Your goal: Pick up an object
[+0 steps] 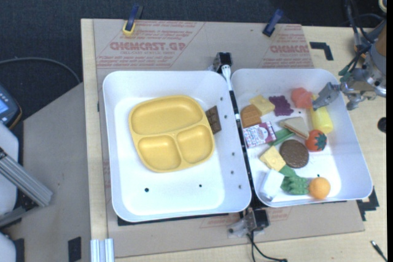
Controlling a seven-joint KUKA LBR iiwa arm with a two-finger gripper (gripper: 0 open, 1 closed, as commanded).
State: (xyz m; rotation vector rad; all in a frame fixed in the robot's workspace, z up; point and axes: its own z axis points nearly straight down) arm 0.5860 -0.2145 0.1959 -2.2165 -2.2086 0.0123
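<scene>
Two shallow white plastic bins sit side by side on a brown cardboard-covered tabletop, their inner walls touching along a line down the middle. The left bin has broad bare floor along its front and left walls; a yellow three-compartment plastic plate lies toward its back centre, and a small dark brown chocolate-like block rests just beside the plate's right rim, near the dividing wall. The right bin is crowded: a yellow wedge, a tan bread-like piece, a purple bunch, a salmon-pink lump, a yellow cylinder, a red tomato-like toy, a sandwich triangle, a pink-and-white printed carton, a dark brown round disc, a pale yellow cheese-like block, a green leafy toy and an orange ball near the front right corner. Bare floor remains along the right wall and the back edge. The grey two-finger gripper hangs over the back right corner of that bin; one grey finger slants down toward the yellow cylinder and pink lump, and nothing shows between the fingers, though I cannot tell how far apart they stand. Red print on the tabletop reads "CHEMCAST GP". The carton's print is too small to read.
</scene>
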